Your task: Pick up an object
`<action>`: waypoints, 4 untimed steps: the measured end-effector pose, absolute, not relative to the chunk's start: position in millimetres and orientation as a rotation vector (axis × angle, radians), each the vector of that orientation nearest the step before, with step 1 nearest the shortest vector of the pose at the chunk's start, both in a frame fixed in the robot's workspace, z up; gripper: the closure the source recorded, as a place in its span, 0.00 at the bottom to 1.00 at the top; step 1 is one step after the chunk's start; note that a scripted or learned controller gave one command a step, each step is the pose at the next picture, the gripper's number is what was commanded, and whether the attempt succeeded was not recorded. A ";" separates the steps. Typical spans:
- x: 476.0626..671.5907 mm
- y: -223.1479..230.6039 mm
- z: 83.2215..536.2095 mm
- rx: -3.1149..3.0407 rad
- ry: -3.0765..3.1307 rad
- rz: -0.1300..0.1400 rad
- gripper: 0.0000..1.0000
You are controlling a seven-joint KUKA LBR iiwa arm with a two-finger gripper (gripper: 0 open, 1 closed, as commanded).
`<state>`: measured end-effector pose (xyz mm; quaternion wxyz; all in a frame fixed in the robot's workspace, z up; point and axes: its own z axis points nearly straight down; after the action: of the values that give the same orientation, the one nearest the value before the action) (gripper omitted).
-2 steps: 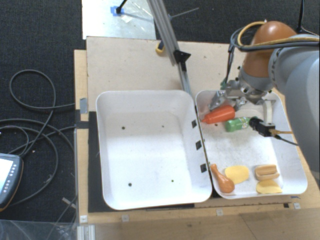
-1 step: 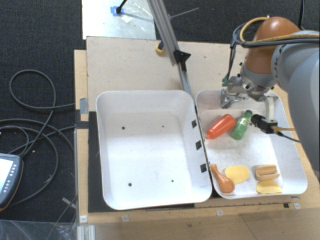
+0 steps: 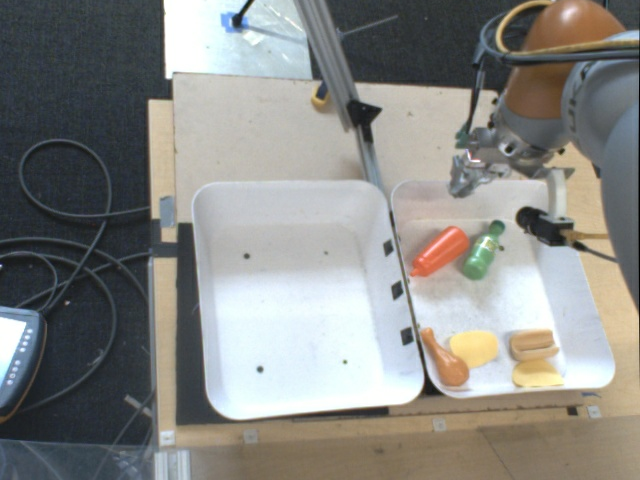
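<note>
The gripper (image 3: pixel 466 180) hangs over the far rim of the right bin (image 3: pixel 590 313), carried by the grey arm (image 3: pixel 600 98) that comes in from the right, and nothing can be seen between its fingers; whether they stand wide or narrow cannot be told from this slant. Just below and toward the near side of the gripper lie a carrot (image 3: pixel 439 251) and a green bottle (image 3: pixel 482 252), side by side and almost touching, both tilted the same way. Well beyond them from the gripper, along the near edge of the bin, sit a drumstick (image 3: pixel 444 358), a yellow chip (image 3: pixel 474 347), a hot dog (image 3: pixel 533 343) and another yellow piece (image 3: pixel 537 373). The left bin (image 3: pixel 215 298) lies off to the gripper's side. This looks like the approach stage, with no object yet chosen or touched. The next move likely calls for travelling a little nearer, centring over the carrot or the bottle, turning the fingers across its narrow width, and descending without nudging its neighbour.
</note>
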<state>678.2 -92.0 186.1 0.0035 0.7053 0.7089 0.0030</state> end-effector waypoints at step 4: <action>682.3 16.6 225.5 2.211 2.233 0.003 1.00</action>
<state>682.3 16.6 225.5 -0.0002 0.7036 0.7106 0.0010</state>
